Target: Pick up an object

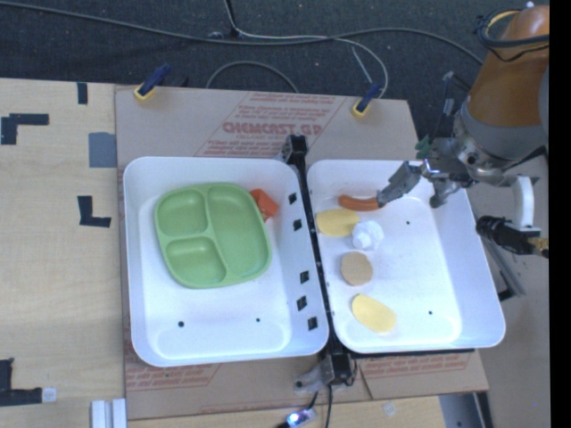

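Nearest in the right bin (464, 324), a yellow oval piece (373, 314); beyond it a tan round piece (357, 268), a white lump (367, 234) and a pale yellow piece (336, 223), close together. Farther, an orange-red sausage (358, 203) just beside the pincer (416, 186), spread wide, holding nothing. In the left bin (143, 266), a green divided tray (212, 234) with an orange piece (265, 203) at its edge. Underneath, cardboard (268, 123) clamped on a wooden bench (45, 239); black cables (268, 38) over dark floor behind.

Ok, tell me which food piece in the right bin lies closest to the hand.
The orange-red sausage, at the bin's top left. The hand hovers just right of its end. The two yellow pieces, the white lump and the tan round lie farther down the bin.
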### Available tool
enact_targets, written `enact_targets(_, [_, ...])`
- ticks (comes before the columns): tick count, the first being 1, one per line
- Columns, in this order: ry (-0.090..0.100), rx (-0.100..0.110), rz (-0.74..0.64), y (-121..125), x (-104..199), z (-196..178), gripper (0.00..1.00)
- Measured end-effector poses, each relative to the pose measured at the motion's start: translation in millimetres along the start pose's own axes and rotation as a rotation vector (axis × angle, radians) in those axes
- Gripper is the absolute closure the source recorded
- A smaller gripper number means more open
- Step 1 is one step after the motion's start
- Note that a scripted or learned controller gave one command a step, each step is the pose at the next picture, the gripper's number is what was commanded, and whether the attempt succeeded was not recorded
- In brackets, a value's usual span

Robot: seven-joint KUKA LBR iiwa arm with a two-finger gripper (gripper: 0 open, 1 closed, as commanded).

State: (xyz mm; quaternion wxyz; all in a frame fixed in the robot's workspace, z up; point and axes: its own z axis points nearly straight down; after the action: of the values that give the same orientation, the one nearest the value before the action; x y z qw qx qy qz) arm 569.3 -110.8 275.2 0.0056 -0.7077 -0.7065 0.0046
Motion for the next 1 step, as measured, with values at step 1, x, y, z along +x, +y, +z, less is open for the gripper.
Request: enact_targets(1, [-0.002,-0.014,-0.003,1.8,0.5,-7.4,0.00])
